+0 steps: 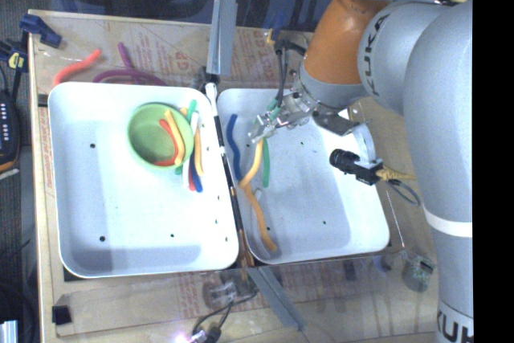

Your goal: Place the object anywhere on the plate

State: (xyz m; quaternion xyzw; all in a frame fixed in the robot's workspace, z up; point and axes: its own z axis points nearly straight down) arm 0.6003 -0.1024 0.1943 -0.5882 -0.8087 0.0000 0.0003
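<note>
Gripper (263, 130): over upper-left part of right bin (353, 233); finger state cannot be told. Yellow strip (254, 165): hangs or lies just below gripper; contact with it unclear. Green strip (266, 170): just right of yellow strip. Blue strip (232, 137): by right bin's left wall. Orange strip (261, 222): lower left of right bin. Green plate (152, 136): left bin (120, 237), well apart from right bin; several coloured strips (191, 147) lie across plate's right edge.
</note>
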